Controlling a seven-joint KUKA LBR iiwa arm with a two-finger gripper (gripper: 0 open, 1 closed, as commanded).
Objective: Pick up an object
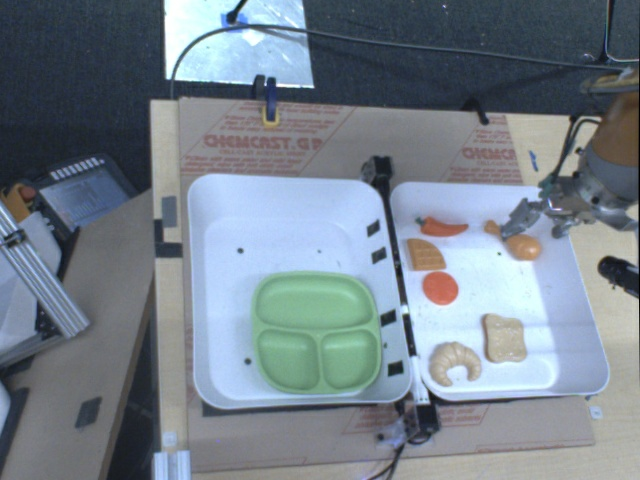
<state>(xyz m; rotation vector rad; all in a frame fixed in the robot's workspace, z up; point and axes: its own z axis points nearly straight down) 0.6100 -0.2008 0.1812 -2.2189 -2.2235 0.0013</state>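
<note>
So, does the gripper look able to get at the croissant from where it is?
Probably yes: the croissant lies uncovered in the right bin, apart from the toast, and the gripper hangs over that bin's far end.

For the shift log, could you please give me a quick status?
Gripper over right bin's far edge, nothing visibly held. Orange ball just below it. Nothing in the way.

Green divided plate in left bin; perhaps foil sheet behind.
</note>
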